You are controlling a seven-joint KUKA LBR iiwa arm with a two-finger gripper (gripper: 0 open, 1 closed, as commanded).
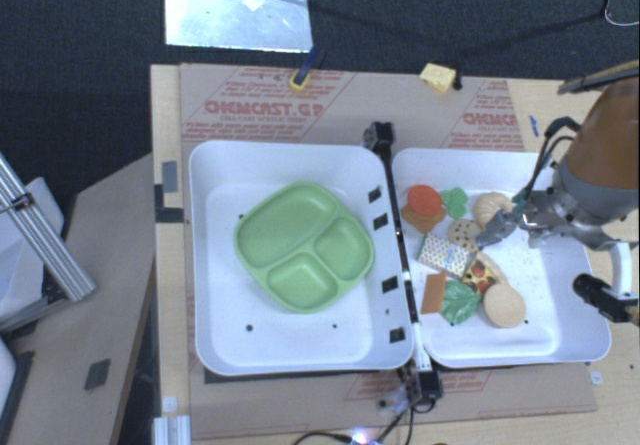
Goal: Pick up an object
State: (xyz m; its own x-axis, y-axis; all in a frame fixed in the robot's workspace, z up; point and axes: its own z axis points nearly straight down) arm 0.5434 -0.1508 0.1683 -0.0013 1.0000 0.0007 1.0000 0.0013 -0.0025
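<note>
Looking down at the bench, we see two shallow white plastic bins side by side on a brown cardboard sheet (pixel 280 98) printed in red lettering. The left bin (pixel 215 233) holds one thing – a pale green plate (pixel 303 246), smooth, with rounded corners and three compartments.

The right bin (pixel 570 333) has the toy food, all bunched at its left half. We count roughly eight pieces: a round orange-red tomato (pixel 424 200), a crinkly green leaf (pixel 456 201) just beside it, a tan bun (pixel 490 205), a speckled round cookie (pixel 462 232), a white patterned square (pixel 441 254), a flat orange strip (pixel 434 291), another green leafy piece (pixel 461 301) and a pale round biscuit (pixel 504 306). There's also a red-and-yellow bit (pixel 484 274) in the middle, maybe pizza – too small to call.

The gripper (pixel 497 229) comes in from the right on the grey arm, its tip low over the pile by the cookie. We can't tell how its claw stands.
</note>
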